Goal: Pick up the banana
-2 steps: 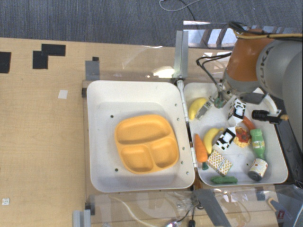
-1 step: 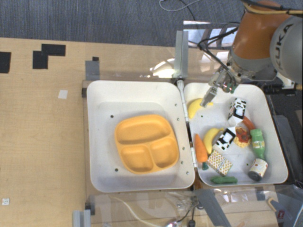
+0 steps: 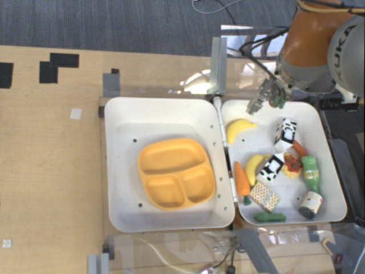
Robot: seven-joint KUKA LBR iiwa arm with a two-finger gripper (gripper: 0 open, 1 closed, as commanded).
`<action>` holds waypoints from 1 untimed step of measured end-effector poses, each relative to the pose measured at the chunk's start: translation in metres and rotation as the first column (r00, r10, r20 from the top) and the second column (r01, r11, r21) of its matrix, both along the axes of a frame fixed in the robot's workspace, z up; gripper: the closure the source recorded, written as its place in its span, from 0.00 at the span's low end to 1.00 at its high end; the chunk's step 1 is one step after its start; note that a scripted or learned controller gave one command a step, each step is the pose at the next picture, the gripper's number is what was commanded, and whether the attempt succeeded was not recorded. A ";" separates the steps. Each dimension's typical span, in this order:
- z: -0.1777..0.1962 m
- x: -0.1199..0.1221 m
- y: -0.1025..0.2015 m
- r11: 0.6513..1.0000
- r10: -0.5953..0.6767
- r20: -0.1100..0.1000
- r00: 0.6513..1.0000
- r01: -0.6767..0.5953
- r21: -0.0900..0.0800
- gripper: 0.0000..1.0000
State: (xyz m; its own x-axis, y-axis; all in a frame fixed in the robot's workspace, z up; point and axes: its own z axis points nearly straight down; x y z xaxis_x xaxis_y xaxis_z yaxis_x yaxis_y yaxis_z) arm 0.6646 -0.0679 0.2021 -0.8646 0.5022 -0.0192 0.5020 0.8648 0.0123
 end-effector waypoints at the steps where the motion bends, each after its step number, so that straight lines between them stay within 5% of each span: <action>1: 0.117 -0.013 -0.035 0.929 -0.369 -0.011 0.929 0.369 0.002 1.00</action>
